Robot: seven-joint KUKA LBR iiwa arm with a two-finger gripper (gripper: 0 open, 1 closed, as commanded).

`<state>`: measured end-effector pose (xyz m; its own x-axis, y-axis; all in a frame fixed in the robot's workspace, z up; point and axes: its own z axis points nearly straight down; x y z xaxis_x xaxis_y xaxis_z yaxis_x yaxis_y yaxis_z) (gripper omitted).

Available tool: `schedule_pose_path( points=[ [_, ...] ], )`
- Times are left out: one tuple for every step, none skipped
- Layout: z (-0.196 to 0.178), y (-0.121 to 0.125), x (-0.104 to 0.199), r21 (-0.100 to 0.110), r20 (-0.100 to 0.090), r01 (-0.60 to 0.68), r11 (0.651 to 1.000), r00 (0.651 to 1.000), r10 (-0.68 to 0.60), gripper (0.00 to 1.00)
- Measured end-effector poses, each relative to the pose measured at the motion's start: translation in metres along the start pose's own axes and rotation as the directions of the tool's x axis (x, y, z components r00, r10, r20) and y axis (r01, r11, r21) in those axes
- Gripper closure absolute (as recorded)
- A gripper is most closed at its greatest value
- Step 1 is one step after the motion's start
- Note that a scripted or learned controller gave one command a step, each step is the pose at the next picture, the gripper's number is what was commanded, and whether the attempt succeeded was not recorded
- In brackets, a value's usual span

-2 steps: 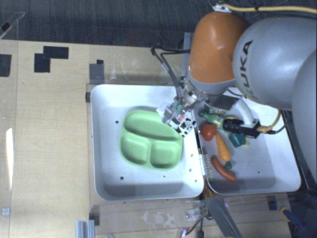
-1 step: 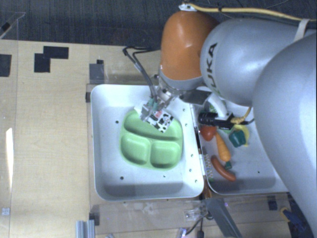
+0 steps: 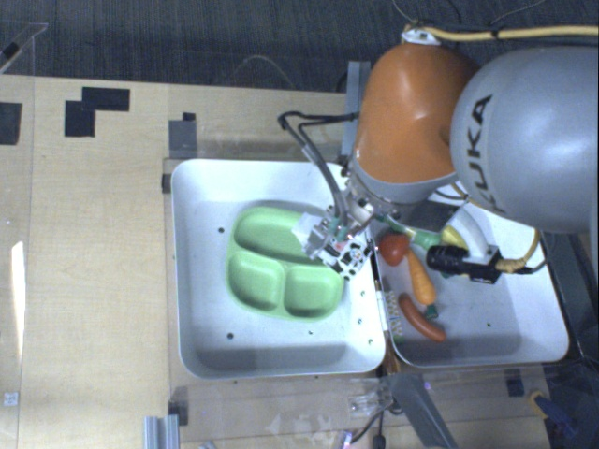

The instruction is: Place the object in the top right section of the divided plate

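Claw (image 3: pixel 337 241) hangs low over the near-right rim of the green divided plate (image 3: pixel 281 262); whether it is open, closed or gripping anything cannot be told. The plate spreads away to the view's left of the claw, its one large section farther back and two small ones nearer, inside the left bin (image 3: pixel 206 344). Across the bin wall on the claw's other side, in the right bin (image 3: pixel 524 335), lie a tomato (image 3: pixel 394 248), a carrot (image 3: pixel 421 283) with its long axis running away from the camera, and a red sausage (image 3: pixel 421 318) set aslant. Both bins sit on the pale wooden bench (image 3: pixel 94 251), with dark floor (image 3: pixel 187 17) beyond.
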<state>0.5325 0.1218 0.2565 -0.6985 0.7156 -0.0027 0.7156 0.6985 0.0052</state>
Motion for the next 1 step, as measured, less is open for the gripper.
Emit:
schedule_pose_path(
  points=[
    [0.0398, 0.0548, -0.0107, 0.001, 0.000, -0.042, 0.999, 0.999, 0.042, 1.00]
  ],
)
